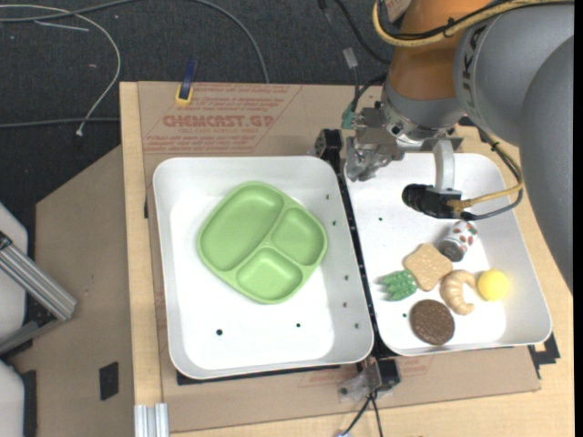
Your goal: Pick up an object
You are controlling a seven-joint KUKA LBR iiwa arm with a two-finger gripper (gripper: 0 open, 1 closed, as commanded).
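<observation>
Claw: hung over the right bin's far left corner; finger state was unclear.
Plate: lay in left bin.

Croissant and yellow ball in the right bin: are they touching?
Cannot tell. In the camera view the croissant and yellow ball sit edge to edge with no clear gap, but the slant could hide one.

Two shallow white bins sit side by side — a left bin and a right bin. The left bin holds one light green plastic plate with three compartments. The right bin holds six small items — one square tan cracker, one round brown cookie, one pale croissant, one yellow ball, one green leafy piece, and one small white object with red spots.
</observation>
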